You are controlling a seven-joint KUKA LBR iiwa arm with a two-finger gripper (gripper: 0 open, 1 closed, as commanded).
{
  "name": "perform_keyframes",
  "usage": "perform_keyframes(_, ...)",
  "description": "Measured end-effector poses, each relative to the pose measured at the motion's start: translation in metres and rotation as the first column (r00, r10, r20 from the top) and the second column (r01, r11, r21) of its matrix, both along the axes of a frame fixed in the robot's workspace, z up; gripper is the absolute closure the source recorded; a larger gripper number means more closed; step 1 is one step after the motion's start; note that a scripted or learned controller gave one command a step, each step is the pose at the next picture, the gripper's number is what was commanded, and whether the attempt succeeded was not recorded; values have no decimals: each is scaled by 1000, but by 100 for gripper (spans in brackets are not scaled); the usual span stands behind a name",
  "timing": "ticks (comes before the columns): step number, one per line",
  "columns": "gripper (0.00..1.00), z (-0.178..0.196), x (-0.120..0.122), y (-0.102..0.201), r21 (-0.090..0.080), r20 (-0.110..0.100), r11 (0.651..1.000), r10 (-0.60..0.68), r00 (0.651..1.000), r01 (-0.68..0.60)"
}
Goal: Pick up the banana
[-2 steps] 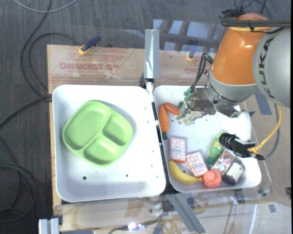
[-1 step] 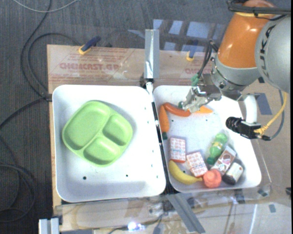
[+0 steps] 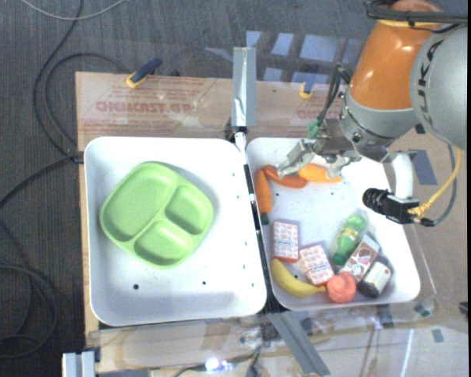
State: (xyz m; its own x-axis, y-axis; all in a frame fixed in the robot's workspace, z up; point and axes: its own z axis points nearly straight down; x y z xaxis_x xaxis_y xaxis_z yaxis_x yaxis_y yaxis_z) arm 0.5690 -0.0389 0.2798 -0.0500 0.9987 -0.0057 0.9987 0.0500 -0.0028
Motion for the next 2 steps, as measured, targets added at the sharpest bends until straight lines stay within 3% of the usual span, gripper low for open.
perform_keyframes(1,0,-16,-77,-3,3,-1,977,214,977,-214)
perform_keyframes(2,0,-97,-86,4,8,-1,935,355,935,-355)
